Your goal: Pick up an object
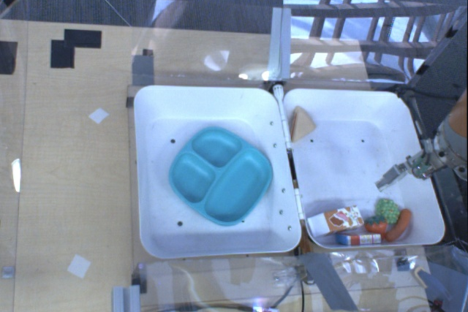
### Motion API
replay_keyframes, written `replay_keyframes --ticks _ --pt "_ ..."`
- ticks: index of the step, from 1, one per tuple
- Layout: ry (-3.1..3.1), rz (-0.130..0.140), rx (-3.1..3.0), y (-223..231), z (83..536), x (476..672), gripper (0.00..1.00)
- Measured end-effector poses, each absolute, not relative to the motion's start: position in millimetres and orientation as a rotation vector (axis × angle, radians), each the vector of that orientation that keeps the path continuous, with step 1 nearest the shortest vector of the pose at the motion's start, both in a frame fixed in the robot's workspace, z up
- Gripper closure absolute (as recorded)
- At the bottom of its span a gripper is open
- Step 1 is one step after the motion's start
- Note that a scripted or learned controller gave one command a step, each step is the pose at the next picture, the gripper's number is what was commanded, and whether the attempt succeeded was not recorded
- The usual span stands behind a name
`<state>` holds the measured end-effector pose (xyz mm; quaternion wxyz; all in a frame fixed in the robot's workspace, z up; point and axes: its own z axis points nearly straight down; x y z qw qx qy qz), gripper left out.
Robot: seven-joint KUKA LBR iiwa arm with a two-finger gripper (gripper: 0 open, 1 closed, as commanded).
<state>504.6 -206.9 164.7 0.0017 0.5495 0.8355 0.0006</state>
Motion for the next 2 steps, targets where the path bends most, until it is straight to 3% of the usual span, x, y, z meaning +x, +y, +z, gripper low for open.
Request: replay_keyframes --ticks 1,2 --pt "2.621 0.001 1.732 -206 121 487.9 0.00" --pt "2.997 0.002 0.902 -207 89 496.1 0.00"
